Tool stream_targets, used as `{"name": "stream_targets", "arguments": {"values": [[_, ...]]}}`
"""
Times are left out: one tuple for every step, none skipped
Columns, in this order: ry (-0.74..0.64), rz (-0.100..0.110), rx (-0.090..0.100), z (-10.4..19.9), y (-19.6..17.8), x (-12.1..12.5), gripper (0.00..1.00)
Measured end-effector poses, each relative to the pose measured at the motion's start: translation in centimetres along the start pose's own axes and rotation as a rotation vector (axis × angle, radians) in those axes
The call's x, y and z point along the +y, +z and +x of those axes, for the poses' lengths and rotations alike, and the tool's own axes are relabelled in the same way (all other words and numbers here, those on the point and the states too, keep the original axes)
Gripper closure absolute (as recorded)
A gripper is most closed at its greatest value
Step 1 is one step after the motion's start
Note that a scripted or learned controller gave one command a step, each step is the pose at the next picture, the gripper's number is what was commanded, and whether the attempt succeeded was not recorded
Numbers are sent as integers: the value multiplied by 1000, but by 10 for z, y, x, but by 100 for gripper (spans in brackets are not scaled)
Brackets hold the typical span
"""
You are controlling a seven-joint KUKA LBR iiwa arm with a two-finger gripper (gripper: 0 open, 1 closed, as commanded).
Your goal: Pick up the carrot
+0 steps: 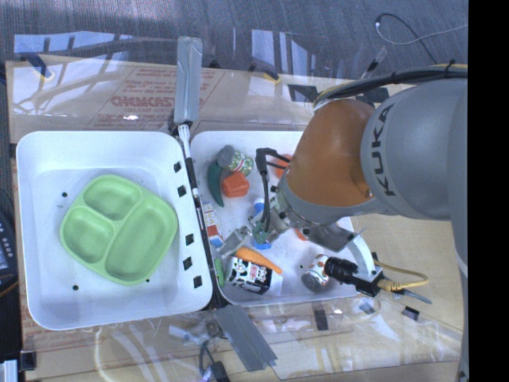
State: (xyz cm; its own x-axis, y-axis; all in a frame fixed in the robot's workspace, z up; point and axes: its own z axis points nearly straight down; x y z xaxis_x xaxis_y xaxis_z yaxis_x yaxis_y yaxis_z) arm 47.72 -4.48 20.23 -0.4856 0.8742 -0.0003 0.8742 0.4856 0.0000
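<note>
Carrot (258, 257) beside bin's (238, 298) front rim

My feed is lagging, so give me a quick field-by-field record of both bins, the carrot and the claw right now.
left bin: holds a green three-compartment plate
right bin: holds the carrot and mixed small items
carrot: lying near the front wall, against a black-and-white carton
claw: low in the right bin, just above the carrot
grip: cannot tell
other items: orange block, dark green piece
arm: covers the bin's right part
</note>
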Motion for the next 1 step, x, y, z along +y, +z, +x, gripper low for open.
{"name": "stream_targets", "arguments": {"values": [[91,3,3,44,11,24,0]]}}
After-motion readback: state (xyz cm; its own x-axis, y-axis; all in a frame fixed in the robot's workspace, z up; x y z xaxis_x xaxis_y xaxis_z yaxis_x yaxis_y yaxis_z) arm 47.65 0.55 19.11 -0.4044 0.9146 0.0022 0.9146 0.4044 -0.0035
